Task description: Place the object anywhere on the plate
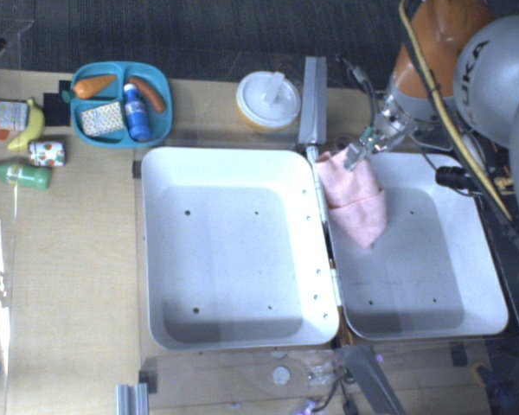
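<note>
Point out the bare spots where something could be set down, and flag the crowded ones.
The left bin has a bare floor from wall to wall. In the right bin, the floor right of and below the pink cloth is bare; its top-left corner is crowded by the cloth and gripper. The bench's far-left strip is cluttered around the blue tray.

Two white bins (233,249), one pink cloth (356,204), one blue tray (121,104).

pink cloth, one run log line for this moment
gripper: shut on pink cloth | cloth: hanging over right bin, upper left | plate: unidentified
</note>
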Controlling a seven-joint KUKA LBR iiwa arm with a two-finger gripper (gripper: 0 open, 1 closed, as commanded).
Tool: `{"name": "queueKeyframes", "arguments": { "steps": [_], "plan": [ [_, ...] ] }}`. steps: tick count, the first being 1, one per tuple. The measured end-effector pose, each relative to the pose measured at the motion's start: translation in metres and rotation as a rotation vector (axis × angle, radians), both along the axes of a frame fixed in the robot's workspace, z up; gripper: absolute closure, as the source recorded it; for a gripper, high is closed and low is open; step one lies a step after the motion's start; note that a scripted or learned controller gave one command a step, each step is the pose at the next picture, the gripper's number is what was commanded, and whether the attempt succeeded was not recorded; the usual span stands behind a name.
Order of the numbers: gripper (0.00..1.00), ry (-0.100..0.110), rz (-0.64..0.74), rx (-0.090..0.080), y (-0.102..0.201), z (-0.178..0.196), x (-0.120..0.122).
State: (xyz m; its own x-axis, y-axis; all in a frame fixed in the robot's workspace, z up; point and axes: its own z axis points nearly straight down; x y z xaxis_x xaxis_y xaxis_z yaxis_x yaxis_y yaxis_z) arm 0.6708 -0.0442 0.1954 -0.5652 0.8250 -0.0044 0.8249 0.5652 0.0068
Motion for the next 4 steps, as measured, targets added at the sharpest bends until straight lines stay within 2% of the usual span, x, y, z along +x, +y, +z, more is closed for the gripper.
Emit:
{"name": "queueKeyframes", "arguments": {
  "steps": [1,2,3,4],
  "plan": [
    [1.00,0.002,0.005,0.000,0.001,0.031,0.002],
    [1.00,0.003,0.409,-0.002,0.046,0.022,-0.014],
    [1.00,0.001,0.811,-0.004,0.095,0.037,-0.033],
    [1.00,0.002,0.970,-0.004,0.143,0.033,-0.052]
  ]
}}
